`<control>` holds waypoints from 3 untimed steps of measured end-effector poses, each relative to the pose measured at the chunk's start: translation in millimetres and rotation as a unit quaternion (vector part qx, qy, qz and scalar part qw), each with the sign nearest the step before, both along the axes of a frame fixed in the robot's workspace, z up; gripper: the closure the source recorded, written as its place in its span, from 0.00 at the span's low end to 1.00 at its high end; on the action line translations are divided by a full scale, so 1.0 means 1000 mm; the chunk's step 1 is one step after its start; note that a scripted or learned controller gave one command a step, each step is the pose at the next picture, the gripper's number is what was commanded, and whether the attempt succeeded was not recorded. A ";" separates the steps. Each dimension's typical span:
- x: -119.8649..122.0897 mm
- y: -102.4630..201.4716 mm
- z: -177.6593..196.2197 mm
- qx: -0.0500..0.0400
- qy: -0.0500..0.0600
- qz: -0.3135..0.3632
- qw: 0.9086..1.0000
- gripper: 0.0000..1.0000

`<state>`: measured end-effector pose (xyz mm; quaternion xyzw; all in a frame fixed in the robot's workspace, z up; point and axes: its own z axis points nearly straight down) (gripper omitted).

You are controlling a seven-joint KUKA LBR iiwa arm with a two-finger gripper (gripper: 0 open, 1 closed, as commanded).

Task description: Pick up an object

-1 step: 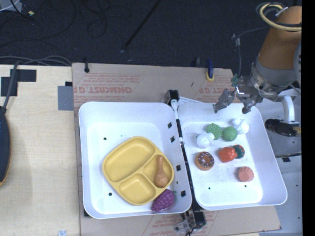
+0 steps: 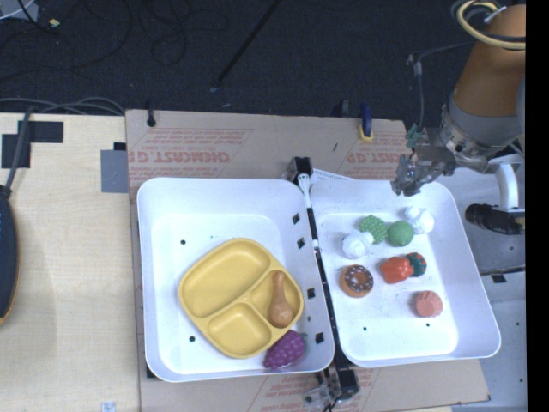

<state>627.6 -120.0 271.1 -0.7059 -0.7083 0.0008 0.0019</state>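
Gripper (image 2: 410, 181) hovers over right bin's (image 2: 480, 333) far rim; finger state: cannot tell. Candidates cluster beneath: white piece (image 2: 419, 221), green ball (image 2: 400, 233), tomato (image 2: 395, 269), donut (image 2: 356, 280). Likely staged high for a descent onto the nearest

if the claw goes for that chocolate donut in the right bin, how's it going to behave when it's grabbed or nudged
The donut lies flat on the right bin floor, so it will probably slide rather than roll. It looks like a small toy, likely light and stiff. Its low profile may leave the claw little edge to pinch, so it could slip.
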 end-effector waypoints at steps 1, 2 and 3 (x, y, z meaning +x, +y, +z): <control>-0.052 -0.010 -0.141 0.001 0.008 -0.002 1.000 1.00; -0.119 -0.001 -0.020 0.000 -0.002 -0.003 1.000 1.00; -0.152 0.022 0.191 -0.002 -0.010 0.000 1.000 1.00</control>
